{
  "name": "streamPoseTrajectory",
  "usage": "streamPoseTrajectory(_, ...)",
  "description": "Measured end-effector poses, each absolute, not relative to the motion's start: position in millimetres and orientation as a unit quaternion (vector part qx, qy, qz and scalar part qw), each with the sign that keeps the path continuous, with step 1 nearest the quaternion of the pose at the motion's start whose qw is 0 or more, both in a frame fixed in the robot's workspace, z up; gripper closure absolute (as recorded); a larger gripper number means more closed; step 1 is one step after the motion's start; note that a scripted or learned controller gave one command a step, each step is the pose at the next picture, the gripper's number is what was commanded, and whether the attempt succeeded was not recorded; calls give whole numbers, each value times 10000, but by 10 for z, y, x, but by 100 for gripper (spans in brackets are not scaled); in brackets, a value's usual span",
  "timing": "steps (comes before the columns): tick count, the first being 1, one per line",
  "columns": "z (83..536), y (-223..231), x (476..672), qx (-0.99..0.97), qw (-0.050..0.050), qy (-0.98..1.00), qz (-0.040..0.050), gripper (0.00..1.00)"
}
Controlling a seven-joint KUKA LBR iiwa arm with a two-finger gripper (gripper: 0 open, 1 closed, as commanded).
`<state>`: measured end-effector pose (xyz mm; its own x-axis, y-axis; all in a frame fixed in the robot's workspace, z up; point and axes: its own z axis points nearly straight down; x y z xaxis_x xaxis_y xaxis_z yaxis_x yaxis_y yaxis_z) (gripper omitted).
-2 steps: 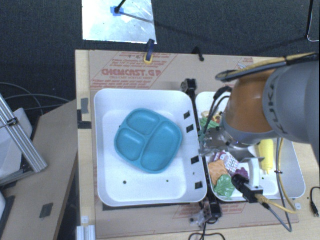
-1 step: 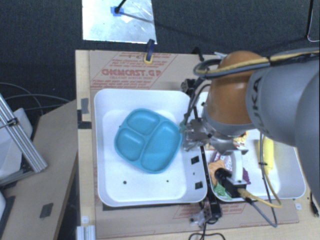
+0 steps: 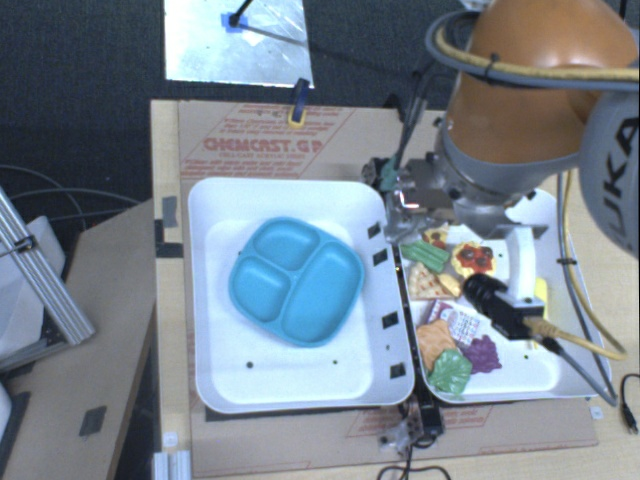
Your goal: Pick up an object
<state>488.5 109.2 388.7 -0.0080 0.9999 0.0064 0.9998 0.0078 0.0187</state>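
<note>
The right bin [image 3: 560, 376] holds a pile of toy food: a dark green piece [image 3: 425, 255], a red and yellow pizza slice [image 3: 473, 259], a tan cracker [image 3: 428, 285], a white and purple packet [image 3: 457, 321], an orange piece [image 3: 431, 341], purple grapes [image 3: 484, 354] and a light green leaf [image 3: 450, 371]. My gripper [image 3: 405, 213] hangs over the bin's far left corner, just beyond the dark green piece. The arm's bulk covers the bin's far part.
In the left bin [image 3: 215, 368] lies a blue divided plate [image 3: 297, 279]. A raised wall with black clips [image 3: 392, 293] separates the two bins. Behind the bins are a cardboard sheet [image 3: 265, 138] and a shiny sheet [image 3: 235, 28].
</note>
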Motion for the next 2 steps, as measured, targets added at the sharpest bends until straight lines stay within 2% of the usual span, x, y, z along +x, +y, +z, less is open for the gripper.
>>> streamPoseTrajectory(1,4308,920,4871,7053,17,7089,28,100)
streamPoseTrajectory(2,4397,929,4875,7023,15,7119,21,100)
